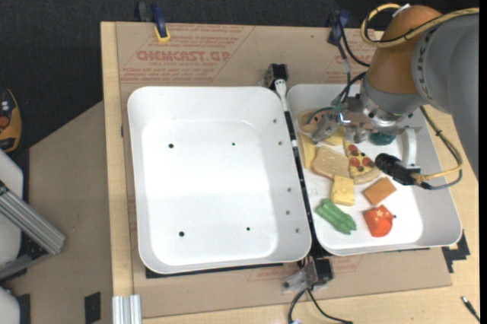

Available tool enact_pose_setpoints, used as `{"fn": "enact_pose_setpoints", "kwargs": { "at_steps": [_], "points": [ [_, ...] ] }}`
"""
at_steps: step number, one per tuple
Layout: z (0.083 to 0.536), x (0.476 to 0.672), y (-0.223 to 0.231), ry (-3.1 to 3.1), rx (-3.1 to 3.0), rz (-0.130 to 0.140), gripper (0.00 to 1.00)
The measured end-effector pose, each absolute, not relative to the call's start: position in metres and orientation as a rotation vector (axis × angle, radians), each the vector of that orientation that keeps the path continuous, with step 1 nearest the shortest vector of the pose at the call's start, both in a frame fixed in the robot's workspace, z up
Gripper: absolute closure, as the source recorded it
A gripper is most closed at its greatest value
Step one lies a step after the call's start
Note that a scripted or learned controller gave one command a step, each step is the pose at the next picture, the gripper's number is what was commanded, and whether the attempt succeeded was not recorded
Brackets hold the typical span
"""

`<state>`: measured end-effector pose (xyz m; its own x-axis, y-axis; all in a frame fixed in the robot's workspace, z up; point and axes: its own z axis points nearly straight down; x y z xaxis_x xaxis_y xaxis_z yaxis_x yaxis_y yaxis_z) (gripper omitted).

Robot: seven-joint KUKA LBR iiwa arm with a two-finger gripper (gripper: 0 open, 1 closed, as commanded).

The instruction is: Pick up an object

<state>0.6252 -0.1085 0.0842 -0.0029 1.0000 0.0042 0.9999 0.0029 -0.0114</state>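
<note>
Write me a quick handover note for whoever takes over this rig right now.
Gripper: low over the far end of the right bin, among the toy food; whether it grips anything cannot be told from this view.
Things: all in the right bin. Bread slice and pizza slice just below the gripper, cheese cube, green pepper, orange block and red tomato nearer the front.
Done: arm has reached the pile.
Left: confirm a grasp and lift one object.

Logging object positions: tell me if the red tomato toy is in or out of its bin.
In. The red tomato toy lies on the floor of the right bin, near its front edge, beside the green pepper.
</note>
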Motion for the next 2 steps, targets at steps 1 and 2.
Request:
{"fn": "enact_pose_setpoints", "kwargs": {
  "at_steps": [1,2],
  "points": [
    [0.084,0.555,-0.094,-2.215,-2.219,0.005,0.0],
    [0.085,0.507,-0.138,-2.213,-2.225,0.005,0.0]
  ]
}}
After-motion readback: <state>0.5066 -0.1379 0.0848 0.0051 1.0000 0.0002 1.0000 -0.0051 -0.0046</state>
